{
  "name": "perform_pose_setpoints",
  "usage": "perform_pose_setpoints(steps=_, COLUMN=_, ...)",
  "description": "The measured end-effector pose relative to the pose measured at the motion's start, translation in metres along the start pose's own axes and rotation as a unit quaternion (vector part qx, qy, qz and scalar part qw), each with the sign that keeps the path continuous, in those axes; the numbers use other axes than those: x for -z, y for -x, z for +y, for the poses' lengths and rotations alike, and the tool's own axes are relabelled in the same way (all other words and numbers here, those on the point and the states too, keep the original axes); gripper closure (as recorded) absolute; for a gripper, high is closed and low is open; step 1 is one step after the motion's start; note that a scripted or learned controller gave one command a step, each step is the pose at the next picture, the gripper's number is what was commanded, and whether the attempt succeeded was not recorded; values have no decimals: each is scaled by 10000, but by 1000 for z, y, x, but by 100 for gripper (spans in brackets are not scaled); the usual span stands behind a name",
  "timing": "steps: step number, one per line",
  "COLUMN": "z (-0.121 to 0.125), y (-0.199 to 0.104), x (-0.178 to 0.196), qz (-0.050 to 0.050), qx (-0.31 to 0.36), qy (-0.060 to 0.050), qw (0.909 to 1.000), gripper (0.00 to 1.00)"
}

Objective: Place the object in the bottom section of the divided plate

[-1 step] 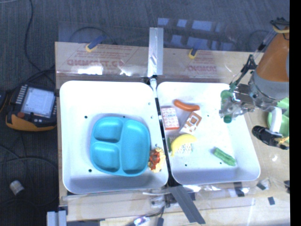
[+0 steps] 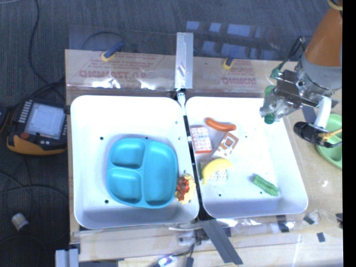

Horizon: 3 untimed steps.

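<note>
Two white bins are sitting side by side on the desk [image 2: 78, 71]. One blue divided plate [image 2: 142, 171], with three sections, is lying in the left bin [image 2: 89, 121], and one small red-and-yellow piece of toy food [image 2: 183, 187] is resting just beside its right edge, touching the plate's rim. Five loose things are lying in the right bin [image 2: 278, 154]: one orange sausage [image 2: 220, 125] near the top, one red-and-white packet [image 2: 200, 139] below it against the left wall, one small carton [image 2: 227, 144] just to the right of the packet, one yellow lemon-like piece [image 2: 216, 170] below those, and one green pepper [image 2: 266, 184] well apart toward the lower right.

One arm is reaching in from the right, its orange band [image 2: 328, 35] showing above the grey wrist. The jaws [image 2: 270, 112] are hanging over the top right corner of the right bin, pointing down and left, well apart from the plate. Whether they are open or closed, I cannot tell, and nothing is visibly between them.
</note>
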<state>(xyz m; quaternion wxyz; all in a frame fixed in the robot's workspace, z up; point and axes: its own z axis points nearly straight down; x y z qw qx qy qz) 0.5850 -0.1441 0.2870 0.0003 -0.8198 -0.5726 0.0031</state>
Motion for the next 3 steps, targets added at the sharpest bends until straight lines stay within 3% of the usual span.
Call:
perform_pose_setpoints(steps=1, z=-67, y=-85, x=-97, qz=6, qx=-580, qy=-26, qw=9983, gripper=100)
perform_pose_setpoints(steps=2, z=-109, y=-192, x=-98, qz=0, qx=-798, qy=-24, qw=9968, gripper=100)
perform_pose_setpoints(steps=3, z=-109, y=-192, x=-98, qz=1, qx=-799, qy=-23, qw=9968, gripper=0)
